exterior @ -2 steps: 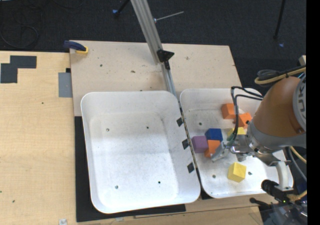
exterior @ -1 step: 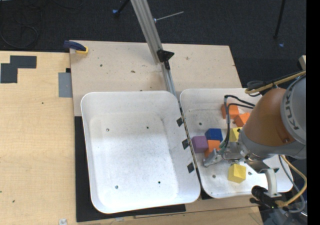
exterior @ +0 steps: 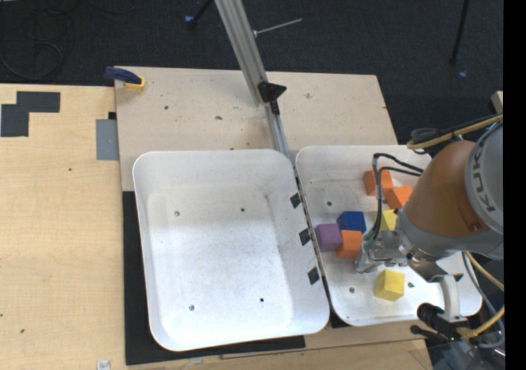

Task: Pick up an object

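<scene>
Nearest the camera, a yellow cube point(exterior: 389, 284) is sitting in the right bin point(exterior: 341, 164), just right of my gripper point(exterior: 371, 256). My gripper is hanging low over the bin floor, beside an orange cube point(exterior: 351, 242); whether my fingers are apart or together, I cannot tell. A purple cube point(exterior: 328, 236) and blue cube point(exterior: 352, 221) are crowding the orange one. Left bin point(exterior: 214, 253) is lying alongside.

Around the yellow cube point(exterior: 389, 284), bare right bin point(exterior: 345, 171) floor gives me room leftward; purple point(exterior: 328, 236), blue point(exterior: 351, 221) and orange blocks point(exterior: 351, 242) crowd beyond it.
</scene>
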Robot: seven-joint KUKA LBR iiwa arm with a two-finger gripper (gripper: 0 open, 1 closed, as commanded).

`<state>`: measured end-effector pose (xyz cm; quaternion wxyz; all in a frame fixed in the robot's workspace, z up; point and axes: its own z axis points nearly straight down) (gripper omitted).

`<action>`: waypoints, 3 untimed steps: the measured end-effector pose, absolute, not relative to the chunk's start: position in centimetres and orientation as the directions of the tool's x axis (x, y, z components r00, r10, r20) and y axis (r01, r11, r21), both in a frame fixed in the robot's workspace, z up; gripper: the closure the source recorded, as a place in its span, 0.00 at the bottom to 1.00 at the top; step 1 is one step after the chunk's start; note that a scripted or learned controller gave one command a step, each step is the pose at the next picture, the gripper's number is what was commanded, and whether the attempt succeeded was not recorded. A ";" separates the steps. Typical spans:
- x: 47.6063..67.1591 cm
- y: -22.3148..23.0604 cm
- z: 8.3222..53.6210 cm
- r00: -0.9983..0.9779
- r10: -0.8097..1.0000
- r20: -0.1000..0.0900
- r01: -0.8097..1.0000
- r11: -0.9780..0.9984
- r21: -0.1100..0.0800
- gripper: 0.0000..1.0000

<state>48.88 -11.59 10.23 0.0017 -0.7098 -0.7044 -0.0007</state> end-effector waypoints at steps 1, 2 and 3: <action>49.4 -11.8 16.4 0.000 1.000 0.000 1.000 0.000 0.003 1.00; 49.4 -10.9 21.2 -0.002 1.000 0.000 1.000 0.002 0.003 1.00; 49.5 -11.1 24.6 0.000 1.000 0.000 1.000 0.000 0.002 1.00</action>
